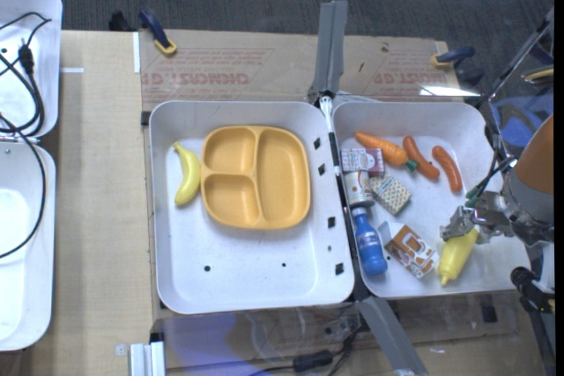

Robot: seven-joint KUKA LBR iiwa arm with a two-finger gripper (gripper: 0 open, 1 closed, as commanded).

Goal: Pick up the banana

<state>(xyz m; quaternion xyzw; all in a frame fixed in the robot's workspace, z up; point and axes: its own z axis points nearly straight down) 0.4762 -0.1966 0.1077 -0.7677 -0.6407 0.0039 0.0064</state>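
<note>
The banana (187, 176) is yellow and curved. It lies in the left bin (247, 277) by its left wall, touching the left rim of a yellow divided plate (257, 176). My gripper (460, 225) is far off in the right bin (493, 277), near that bin's right side. It hangs just above the top end of a yellow squeeze bottle (454, 259). Nothing of the banana is near it.
The right bin holds a carrot (382, 147), two sausages (421, 158), a blue bottle (370, 246), a can (355, 188) and small boxes (392, 195). A grey divider post (331, 48) stands behind the bins. Cables lie at the left (22, 92).
</note>
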